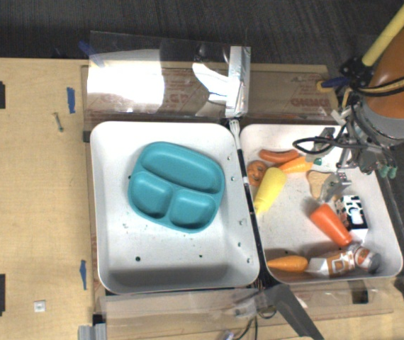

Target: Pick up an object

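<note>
Toy carrot (329, 224) lies in the right bin (393, 222), just at six o'clock below the claw (340, 183), whose grip I cannot tell. Descend straight, straddling its width, clear of the yellow corn (269, 188) at nine o'clock and the teal tray (176, 185) beyond.

One fixed camera looks down at a slant, seemingly from moderate height, on both white bins (103, 190).

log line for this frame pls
arm: over right bin | gripper: above orange cone, nothing seen held | left bin: teal tray | right bin: yellow corn, carrot
</note>
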